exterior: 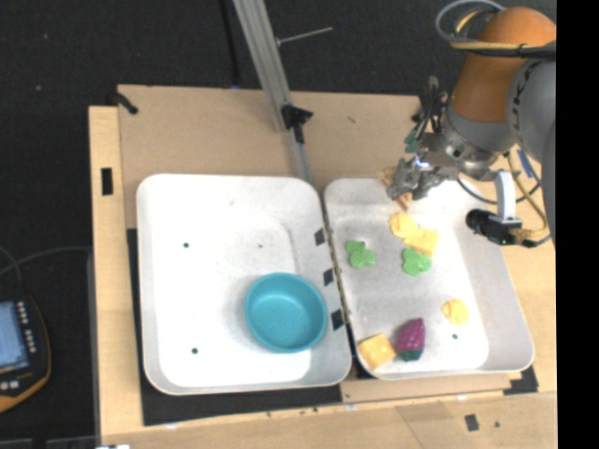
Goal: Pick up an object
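overhead, the gripper hangs at the far rim of the right bin; whether its jaws are open cannot be told. just beneath it lies a yellow piece, with two green pieces beside. the left bin holds a teal bowl.

Bright, even light (slightly soft)

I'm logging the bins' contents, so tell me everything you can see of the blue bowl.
The blue bowl is round, teal-blue, smooth like plastic, with a paler rim. It stands upright, mouth up, nothing visible inside. It sits on the floor of the left bin, toward the near right corner, close to the wall shared with the right bin.
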`<state>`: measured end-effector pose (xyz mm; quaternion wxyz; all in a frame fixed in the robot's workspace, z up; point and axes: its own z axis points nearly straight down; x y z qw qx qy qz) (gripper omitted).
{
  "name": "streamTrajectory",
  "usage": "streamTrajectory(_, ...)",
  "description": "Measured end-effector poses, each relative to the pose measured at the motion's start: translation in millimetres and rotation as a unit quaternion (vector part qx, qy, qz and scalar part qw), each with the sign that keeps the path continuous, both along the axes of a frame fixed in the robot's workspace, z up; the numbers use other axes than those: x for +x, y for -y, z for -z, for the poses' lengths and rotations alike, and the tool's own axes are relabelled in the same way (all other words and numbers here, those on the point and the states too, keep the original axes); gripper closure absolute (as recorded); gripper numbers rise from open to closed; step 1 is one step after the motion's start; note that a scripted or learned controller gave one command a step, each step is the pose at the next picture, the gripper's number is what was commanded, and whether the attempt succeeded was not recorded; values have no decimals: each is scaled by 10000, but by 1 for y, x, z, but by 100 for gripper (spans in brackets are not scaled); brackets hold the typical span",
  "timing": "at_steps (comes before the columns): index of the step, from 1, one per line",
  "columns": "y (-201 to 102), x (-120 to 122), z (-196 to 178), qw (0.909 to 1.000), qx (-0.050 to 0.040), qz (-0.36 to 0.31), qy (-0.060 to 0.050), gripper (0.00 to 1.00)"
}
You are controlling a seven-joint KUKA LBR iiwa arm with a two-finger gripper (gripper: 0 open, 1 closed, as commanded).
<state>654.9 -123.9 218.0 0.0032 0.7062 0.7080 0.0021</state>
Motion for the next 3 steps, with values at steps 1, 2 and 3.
streamTrajectory(1,-42,-22,-15,10000,11,-1,-33,100)
streamTrajectory(2,-90,-43,-28,10000,18,-21,-35,100)
streamTrajectory(3,-136,-65,-16,10000,10,-16,-44,100)
